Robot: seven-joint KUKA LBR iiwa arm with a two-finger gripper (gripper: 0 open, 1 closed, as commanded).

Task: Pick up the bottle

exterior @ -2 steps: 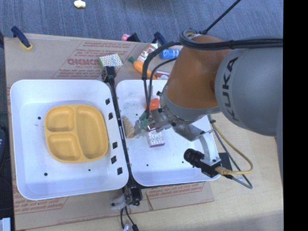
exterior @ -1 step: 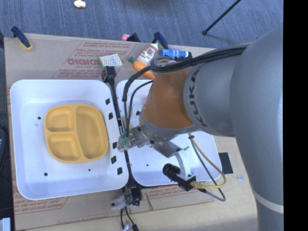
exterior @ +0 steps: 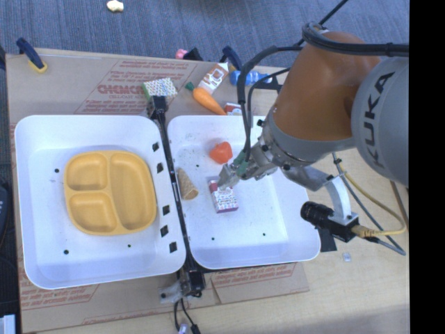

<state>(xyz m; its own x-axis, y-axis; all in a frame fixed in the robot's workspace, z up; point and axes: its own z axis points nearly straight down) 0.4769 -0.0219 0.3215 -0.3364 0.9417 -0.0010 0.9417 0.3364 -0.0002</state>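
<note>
A small bottle [exterior: 213, 78] with a white and orange label lies on the cardboard behind the right bin [exterior: 292, 245], outside its rim. My gripper [exterior: 232, 175] hangs low over the middle of the right bin, well in front of that bottle. Its tip is just above a small pink and white patterned carton [exterior: 225, 200] on the bin floor. I see nothing held in it.
In the right bin lie a red pepper-like toy [exterior: 221, 152] and a brown cone [exterior: 186, 184] by the left wall. A yellow divided plate [exterior: 110, 191] fills the left bin [exterior: 35, 256]. An orange carrot [exterior: 208, 100] and a patterned block [exterior: 159, 88] lie behind the bins.
</note>
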